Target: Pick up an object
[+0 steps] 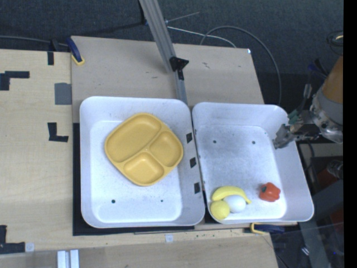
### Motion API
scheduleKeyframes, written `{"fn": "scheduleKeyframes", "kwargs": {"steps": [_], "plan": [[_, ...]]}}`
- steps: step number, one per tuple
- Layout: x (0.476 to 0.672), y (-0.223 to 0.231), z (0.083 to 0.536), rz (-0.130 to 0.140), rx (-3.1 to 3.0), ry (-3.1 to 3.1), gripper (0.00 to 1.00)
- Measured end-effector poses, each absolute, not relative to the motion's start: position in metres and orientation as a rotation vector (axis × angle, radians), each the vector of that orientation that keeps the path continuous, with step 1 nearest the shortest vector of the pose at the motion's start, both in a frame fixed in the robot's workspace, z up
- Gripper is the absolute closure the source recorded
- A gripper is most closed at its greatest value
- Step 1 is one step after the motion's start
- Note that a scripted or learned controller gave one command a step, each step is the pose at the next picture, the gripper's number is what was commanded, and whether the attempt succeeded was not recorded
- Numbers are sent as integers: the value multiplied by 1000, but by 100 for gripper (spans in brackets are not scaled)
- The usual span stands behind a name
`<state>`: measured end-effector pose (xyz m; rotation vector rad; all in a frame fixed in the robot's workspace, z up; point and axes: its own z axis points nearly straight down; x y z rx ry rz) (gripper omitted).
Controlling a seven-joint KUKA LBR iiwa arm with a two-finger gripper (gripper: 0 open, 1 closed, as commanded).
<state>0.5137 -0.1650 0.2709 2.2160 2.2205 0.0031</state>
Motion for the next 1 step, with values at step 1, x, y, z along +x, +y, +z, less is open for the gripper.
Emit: {"fn": "scheduleKeyframes", "kwargs": {"steps": [1], "plan": [[529, -119, 273, 1, 2215, 2229, 100]]}}
